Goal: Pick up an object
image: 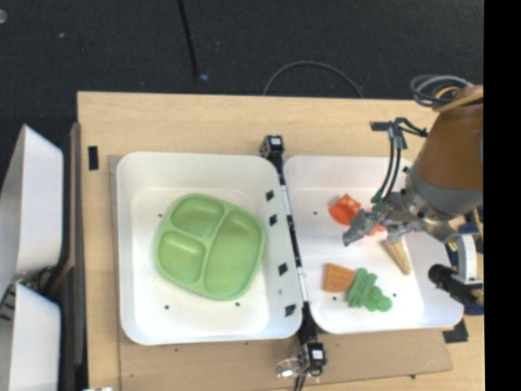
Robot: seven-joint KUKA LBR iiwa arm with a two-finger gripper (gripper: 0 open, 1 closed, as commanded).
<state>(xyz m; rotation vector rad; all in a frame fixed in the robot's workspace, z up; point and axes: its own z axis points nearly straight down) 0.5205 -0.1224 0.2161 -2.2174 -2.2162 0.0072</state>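
Gripper (368, 226) hangs beside the orange-red toy (344, 208); grip state I cannot tell. I judge the toy light, rigid plastic; best pinched across its flat sides.

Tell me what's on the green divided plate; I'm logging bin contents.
Nothing lies on the green divided plate; its compartments show bare. Whatever sits beneath it in the left bin is covered.
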